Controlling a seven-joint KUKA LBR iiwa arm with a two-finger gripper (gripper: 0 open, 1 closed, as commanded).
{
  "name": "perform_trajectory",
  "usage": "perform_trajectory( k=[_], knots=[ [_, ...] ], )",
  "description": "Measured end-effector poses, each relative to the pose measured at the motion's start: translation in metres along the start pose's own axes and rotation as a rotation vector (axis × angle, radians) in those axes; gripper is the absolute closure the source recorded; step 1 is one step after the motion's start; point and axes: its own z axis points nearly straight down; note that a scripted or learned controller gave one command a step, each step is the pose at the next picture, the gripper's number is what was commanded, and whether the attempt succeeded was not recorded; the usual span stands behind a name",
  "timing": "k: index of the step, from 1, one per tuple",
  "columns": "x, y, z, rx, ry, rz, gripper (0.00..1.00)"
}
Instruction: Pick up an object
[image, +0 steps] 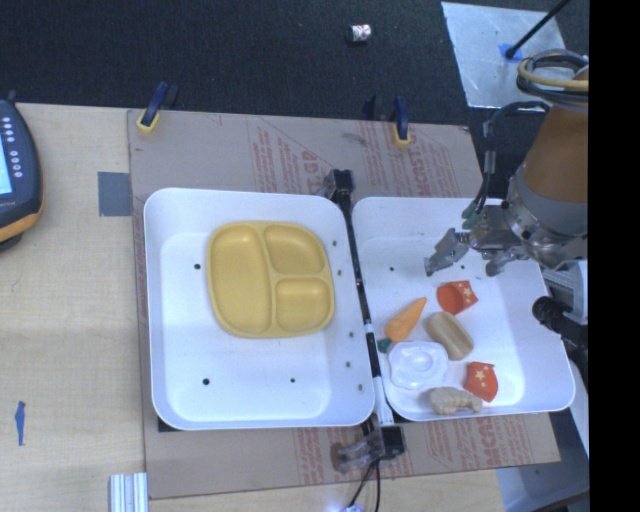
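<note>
Hovering over the upper part of the right-hand shallow white bin (520, 395), the two-finger gripper (468, 252) sits at the end of the grey arm with its orange band (558, 140), which reaches in from the right. Its two dark fingers (443, 253) are spread apart with bare white bin floor between them, so it is released and grasps nothing.

Candidates for the pick lie just below it in the same bin. A red wedge-shaped toy piece (456, 296) is nearest, just beneath the fingers but apart from them. An orange carrot-shaped toy (405, 319) lies to its lower left, a tan bread-roll-shaped toy (449, 334) below it, and a pale translucent round lid-like piece (416, 362) further down. A second red wedge (481, 379) and a beige lumpy toy (451, 402) rest near the bin's front edge.

A yellow plastic plate with three compartments (270, 278) lies alone in the left-hand white bin (170, 400).

As a judgement, the task is at its approach stage: nothing is lifted, and descent, closing and raising all remain.
</note>
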Motion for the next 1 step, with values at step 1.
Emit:
perform_trajectory(
  k=[1],
  knots=[
    [-0.0518, 0.0171, 0.0826, 0.006, -0.002, 0.003, 0.00]
  ],
)
